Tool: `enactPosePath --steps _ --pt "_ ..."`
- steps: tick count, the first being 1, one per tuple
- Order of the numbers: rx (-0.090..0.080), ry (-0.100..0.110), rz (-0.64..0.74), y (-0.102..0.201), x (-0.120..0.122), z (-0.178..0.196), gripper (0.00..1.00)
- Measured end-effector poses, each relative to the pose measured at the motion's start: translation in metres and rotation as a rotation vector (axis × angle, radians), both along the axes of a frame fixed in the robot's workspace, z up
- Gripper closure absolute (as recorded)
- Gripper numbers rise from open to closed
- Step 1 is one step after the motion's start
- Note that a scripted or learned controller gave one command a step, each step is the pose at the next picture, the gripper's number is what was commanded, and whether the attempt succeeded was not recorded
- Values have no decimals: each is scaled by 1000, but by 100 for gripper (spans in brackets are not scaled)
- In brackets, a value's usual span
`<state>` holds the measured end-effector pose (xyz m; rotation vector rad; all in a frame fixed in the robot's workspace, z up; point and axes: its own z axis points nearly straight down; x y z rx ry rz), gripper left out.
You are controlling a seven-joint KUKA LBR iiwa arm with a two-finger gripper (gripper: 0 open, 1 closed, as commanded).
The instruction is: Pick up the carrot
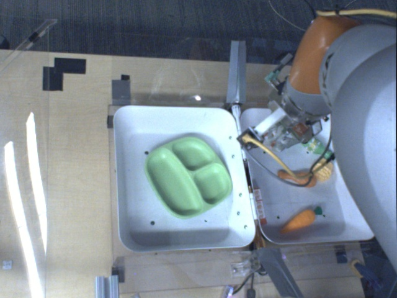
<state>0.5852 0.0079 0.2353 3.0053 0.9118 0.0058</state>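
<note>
The carrot, orange with a small green top at its right end, lies near the front of the right bin. My gripper hangs over the back left part of that bin, well behind the carrot and apart from it. Wires and the wrist body crowd around the gripper, so its tip is hard to make out. Nothing shows as held.
A green divided plate fills the middle of the left bin. A tan, spoon-like item lies in the right bin between gripper and carrot. A yellow cable loops from the wrist. The arm covers the bin's right side.
</note>
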Motion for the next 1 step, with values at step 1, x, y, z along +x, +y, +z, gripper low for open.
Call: enactPosePath --steps 1 --pt "2 4 -226 32 -47 -51 100"
